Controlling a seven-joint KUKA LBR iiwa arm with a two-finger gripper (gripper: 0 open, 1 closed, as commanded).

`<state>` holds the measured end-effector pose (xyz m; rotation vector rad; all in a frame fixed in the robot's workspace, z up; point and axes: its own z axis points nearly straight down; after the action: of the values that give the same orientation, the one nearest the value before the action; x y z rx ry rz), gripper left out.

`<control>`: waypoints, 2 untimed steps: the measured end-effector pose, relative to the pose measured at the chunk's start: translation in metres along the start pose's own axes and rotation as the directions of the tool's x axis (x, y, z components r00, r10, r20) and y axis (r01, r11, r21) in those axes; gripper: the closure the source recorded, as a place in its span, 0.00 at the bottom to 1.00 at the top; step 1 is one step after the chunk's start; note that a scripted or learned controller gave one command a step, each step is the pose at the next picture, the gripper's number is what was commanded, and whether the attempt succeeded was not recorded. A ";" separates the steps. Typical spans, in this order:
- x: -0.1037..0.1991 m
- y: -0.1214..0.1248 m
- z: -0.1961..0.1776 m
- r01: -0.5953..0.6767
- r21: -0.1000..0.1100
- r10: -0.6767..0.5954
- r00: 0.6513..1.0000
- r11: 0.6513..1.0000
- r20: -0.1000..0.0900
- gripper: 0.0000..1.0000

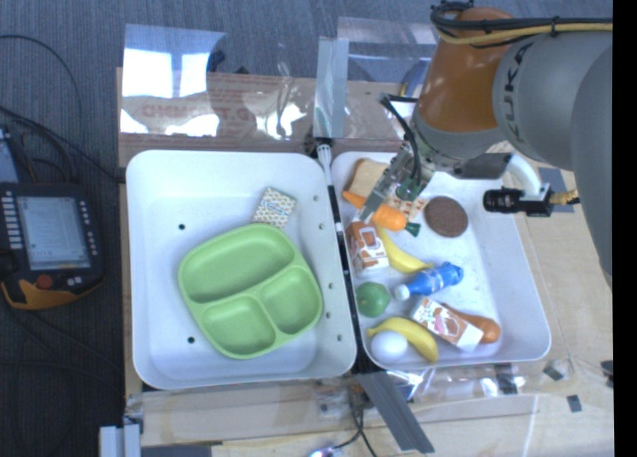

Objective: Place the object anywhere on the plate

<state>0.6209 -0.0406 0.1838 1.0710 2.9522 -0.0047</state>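
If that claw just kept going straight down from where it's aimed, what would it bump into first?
Most likely the orange carrot-like toy lying right under the gripper in the right bin, beside the small carton. Depth is hard to judge from this slanted view.

The grey arm (557, 87) reaches in from the right, bending downward at the orange band (468, 72) above the wrist; the wrist angles down and to the left; the gripper (398, 189) hangs low at its tip, pointing down-left; its slender fingers are too small to read clearly.
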 end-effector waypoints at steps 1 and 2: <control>0.071 0.012 0.000 -0.032 -0.002 0.032 0.999 0.999 -0.004 1.00; 0.180 0.025 -0.002 0.106 -0.002 -0.106 0.994 0.994 -0.004 1.00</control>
<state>0.4991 0.0940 0.1850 0.9139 3.0083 0.0006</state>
